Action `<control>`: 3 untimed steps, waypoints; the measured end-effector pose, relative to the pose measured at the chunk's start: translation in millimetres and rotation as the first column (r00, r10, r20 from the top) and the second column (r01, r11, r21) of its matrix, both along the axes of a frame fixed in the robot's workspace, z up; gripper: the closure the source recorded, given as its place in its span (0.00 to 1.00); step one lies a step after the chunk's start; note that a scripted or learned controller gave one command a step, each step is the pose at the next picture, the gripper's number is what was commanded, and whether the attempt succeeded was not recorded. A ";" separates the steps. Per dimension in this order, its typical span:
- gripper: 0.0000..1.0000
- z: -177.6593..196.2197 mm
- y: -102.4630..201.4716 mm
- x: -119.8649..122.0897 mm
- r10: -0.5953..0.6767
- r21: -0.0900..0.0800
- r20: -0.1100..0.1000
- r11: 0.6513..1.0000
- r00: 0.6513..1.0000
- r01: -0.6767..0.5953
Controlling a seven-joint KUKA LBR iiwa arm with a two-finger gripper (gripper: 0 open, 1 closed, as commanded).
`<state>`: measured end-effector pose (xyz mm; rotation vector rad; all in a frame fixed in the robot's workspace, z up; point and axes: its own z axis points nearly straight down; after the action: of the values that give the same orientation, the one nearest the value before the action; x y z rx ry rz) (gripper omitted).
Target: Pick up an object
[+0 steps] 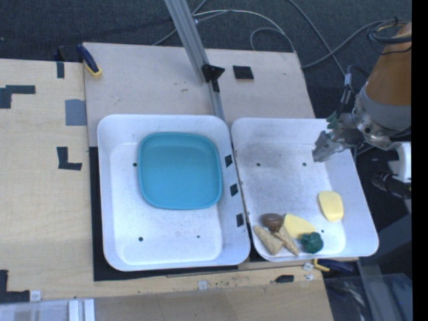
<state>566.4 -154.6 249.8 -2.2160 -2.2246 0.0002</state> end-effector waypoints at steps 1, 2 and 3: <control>1.00 -13.4 49.2 -14.2 0.000 0.000 0.000 1.000 1.000 0.000; 1.00 -24.4 97.1 -29.1 0.000 0.000 0.000 1.000 1.000 0.000; 1.00 -13.8 149.4 -38.5 0.001 0.000 0.001 1.000 1.000 -0.001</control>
<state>527.9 -5.2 236.1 -2.2153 -2.2265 -0.0015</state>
